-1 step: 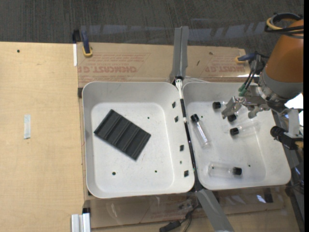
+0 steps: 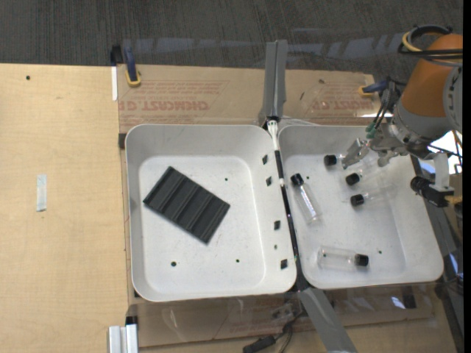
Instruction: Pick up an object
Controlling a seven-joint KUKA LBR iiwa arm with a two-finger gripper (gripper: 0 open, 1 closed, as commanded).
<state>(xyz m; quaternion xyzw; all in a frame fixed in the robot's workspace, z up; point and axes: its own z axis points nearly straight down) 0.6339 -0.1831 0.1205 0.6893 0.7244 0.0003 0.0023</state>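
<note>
I am reaching in from the right, my grey arm point(image 2: 434, 94) with its orange band bending down over the far right corner of the right bin point(image 2: 412, 267). My fingers point(image 2: 358, 153) are hanging low above that bin's back area, close beside a clear vial point(image 2: 340, 159) with a black cap; whether they are spread or pressed together I cannot tell, and nothing is showing between them.

Four more clear, black-capped vials are lying in the same bin: two point(image 2: 368, 175) point(image 2: 370, 195) just in front of my fingers, one point(image 2: 304, 197) near the divider and one point(image 2: 342, 258) toward the near rim. In the left bin point(image 2: 140, 271) a dark ribbed slab point(image 2: 186, 204) is lying at an angle.

The bins are sitting on a pale wooden surface point(image 2: 59, 197), with brown cardboard point(image 2: 191, 98) behind them and dark carpet beyond. Red print on the cardboard is showing upside down; I cannot read it reliably.
</note>
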